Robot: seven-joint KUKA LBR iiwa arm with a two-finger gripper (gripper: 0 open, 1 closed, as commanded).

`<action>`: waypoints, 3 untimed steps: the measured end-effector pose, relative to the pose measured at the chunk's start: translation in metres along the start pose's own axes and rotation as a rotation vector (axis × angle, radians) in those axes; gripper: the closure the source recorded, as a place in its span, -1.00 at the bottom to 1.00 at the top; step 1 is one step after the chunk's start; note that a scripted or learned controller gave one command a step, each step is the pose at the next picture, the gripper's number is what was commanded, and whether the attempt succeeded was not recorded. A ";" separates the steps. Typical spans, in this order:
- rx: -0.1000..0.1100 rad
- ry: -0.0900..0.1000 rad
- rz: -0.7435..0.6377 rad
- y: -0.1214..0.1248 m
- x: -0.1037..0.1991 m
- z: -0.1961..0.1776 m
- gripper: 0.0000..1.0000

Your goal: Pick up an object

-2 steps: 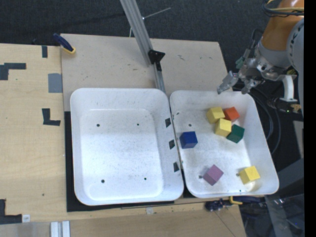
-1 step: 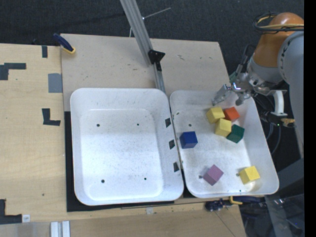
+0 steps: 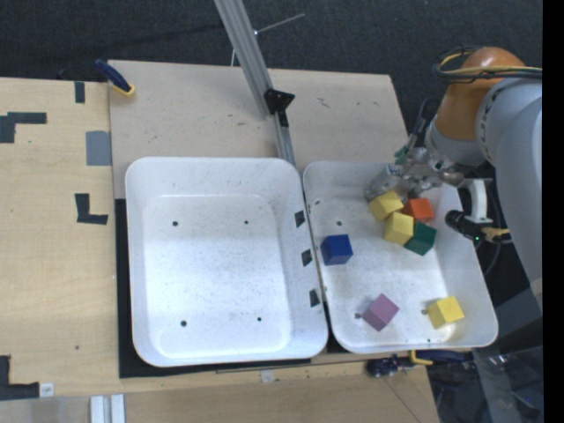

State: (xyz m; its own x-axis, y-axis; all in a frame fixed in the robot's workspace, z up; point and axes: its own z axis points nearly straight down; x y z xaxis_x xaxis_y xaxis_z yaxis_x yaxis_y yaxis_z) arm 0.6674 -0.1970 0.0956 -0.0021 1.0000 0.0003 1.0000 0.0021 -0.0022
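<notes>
Yellow cube (image 3: 385,206) sits at the top of a tight cluster in the right bin (image 3: 352,333), directly under the jaws (image 3: 394,183) and seemingly touching them. Whether the jaws are spread or closed cannot be told from this angle, and nothing can be seen held between them. A second yellow cube (image 3: 399,227) lies just below the first, with an orange cube (image 3: 420,208) and a green cube (image 3: 422,237) pressed in on its right.

Because the pile is so close-packed, a good grasp probably needs the jaws to straddle one cube cleanly, entering from above without wedging a neighbour, then lifting straight up.

Farther out, a blue cube (image 3: 336,249) stands alone near the bin's left wall, a purple cube (image 3: 381,311) and a third yellow cube (image 3: 444,311) lie well apart near the front; these would be easier targets. The left bin (image 3: 211,170) lies alongside on the surface (image 3: 194,104).
</notes>
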 end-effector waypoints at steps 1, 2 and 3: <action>-0.002 -0.001 -0.002 0.001 0.001 -0.013 1.00; -0.006 -0.001 0.001 -0.002 -0.002 -0.057 1.00; -0.008 -0.002 0.000 0.001 0.000 -0.121 1.00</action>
State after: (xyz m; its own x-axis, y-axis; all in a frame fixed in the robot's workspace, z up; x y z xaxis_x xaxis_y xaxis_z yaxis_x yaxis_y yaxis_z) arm 0.6686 -0.1972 0.2167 -0.0017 1.0000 -0.0018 1.0000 0.0017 0.0063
